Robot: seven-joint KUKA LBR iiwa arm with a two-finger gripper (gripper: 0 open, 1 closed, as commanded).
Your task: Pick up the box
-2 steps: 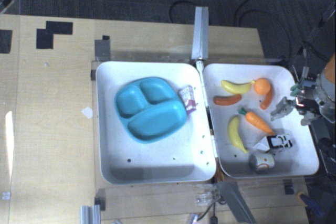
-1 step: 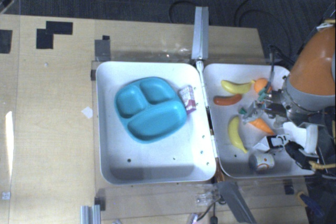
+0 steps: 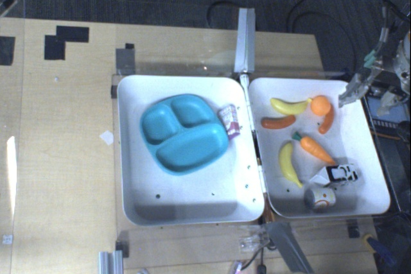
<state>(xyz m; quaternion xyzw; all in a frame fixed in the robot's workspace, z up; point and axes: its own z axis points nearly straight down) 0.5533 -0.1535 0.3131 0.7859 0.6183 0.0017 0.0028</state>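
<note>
Bins sit side by side on a wooden bench (image 3: 58, 157). Left bin (image 3: 138, 202) holds a blue divided plate (image 3: 183, 133); the small box (image 3: 229, 121) lies touching its right edge. Right bin (image 3: 372, 192) holds bananas, carrots and sausages. Gripper (image 3: 350, 94) hovers over the right bin's upper right corner; finger state unclear.

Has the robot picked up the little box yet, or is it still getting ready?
Not yet. Nothing looks done: the box lies in the left bin, beside the blue plate. Nothing is in hand: the gripper hangs at the right bin's far right edge, away from the box. Left to do: reach across, grab it, lift it.
</note>
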